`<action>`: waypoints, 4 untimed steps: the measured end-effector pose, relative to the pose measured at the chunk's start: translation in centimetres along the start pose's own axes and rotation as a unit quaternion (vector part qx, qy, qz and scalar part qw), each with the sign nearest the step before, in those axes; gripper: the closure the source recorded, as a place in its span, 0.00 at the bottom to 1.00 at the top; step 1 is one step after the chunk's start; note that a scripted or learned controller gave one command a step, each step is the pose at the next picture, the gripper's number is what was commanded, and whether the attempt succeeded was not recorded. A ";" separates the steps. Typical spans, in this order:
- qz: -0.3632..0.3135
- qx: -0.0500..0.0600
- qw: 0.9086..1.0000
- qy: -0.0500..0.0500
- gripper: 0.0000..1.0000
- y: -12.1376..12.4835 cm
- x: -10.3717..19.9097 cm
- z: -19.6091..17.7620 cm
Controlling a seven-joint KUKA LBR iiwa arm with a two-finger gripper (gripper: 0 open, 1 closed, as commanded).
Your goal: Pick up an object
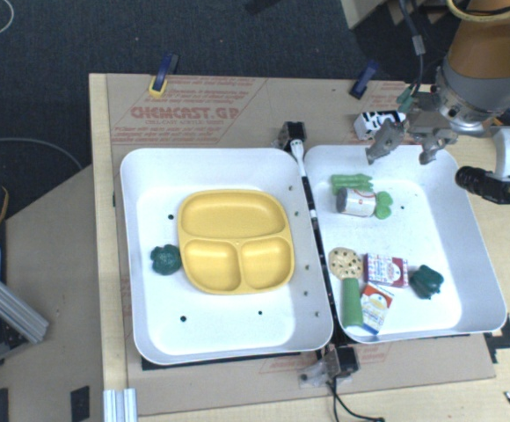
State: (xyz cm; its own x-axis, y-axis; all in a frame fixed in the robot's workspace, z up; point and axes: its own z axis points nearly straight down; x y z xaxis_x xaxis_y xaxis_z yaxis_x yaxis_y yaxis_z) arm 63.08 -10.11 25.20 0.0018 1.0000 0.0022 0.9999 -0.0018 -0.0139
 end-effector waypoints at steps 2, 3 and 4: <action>-0.001 -0.004 1.000 -0.001 0.00 -0.1 -0.1 3.6; -0.001 -0.004 1.000 0.000 0.00 -0.2 0.2 7.9; -0.001 -0.003 1.000 0.000 0.00 -0.3 0.9 14.1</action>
State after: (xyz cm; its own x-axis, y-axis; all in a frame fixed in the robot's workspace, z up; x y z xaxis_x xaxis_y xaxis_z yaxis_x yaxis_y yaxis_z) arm 62.59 -9.15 11.12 -0.0007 1.0000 0.0019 1.0000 0.0007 -0.0086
